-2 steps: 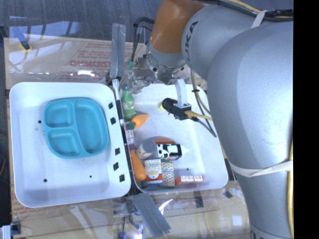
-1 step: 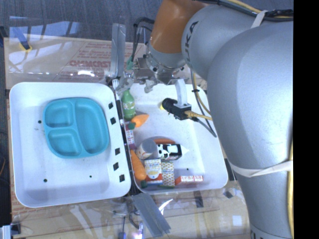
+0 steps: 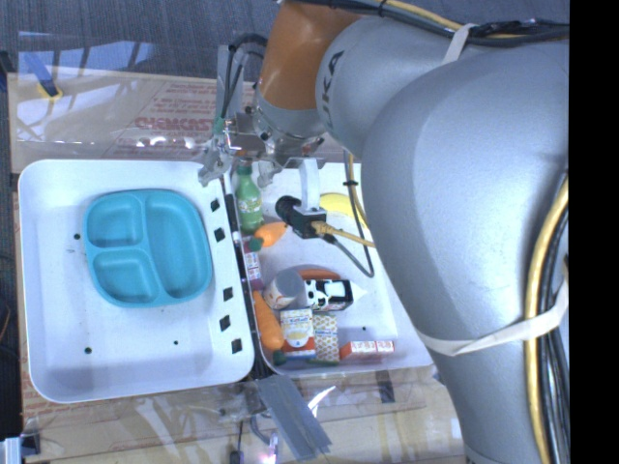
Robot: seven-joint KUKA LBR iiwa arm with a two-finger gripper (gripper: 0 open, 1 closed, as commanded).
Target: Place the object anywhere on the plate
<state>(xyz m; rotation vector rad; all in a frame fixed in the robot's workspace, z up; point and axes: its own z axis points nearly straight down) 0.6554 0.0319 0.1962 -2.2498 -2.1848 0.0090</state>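
End effector (image 3: pixel 238 167) is hovering at the far left corner of the right bin (image 3: pixel 385 293), fingers standing wide to either side of the top of a green bottle (image 3: pixel 250 204). Nothing is gripped yet. The bottle is the likely target. It is sitting against the wall shared with the left bin (image 3: pixel 58 356), pointing far to near.

Blue divided plate (image 3: pixel 147 247) is lying in the left bin, well apart from the bottle, its compartments bare.

Risks as I am reading them:
- The left finger is coming down very near the shared wall, so it could land on the rim rather than beside the bottle.
- The bottle is round and smooth-looking, so closing near its cap could make it squirt out or swing.
- An orange carrot (image 3: pixel 272 232) is touching the bottle's near end and could get dragged along.
- The carry is crossing the wall, so a low lift could clip it.
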